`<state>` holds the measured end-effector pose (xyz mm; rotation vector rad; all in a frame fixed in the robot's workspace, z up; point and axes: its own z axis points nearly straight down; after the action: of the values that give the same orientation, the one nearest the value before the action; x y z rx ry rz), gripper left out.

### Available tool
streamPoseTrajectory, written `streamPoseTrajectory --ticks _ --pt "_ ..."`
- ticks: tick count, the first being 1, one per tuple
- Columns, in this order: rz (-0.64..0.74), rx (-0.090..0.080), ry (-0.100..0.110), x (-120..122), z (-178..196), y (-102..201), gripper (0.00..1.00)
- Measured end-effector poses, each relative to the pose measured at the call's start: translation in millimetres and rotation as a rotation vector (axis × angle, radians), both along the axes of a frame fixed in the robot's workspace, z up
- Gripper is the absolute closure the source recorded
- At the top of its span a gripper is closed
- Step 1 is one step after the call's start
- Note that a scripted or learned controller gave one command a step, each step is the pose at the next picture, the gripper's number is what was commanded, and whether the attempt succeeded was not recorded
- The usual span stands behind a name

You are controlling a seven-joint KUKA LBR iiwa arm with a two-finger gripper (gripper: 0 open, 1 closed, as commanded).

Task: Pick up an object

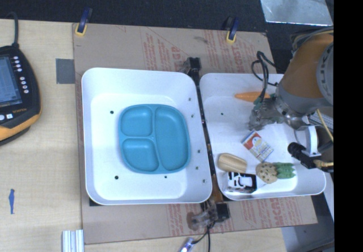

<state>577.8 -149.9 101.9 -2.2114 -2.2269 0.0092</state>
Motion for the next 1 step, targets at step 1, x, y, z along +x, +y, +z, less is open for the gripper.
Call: streamPoseTrajectory --ticks 1 --pt "0.001 -0.001 0.000 -0.1 -0.1 0.0 0.00"
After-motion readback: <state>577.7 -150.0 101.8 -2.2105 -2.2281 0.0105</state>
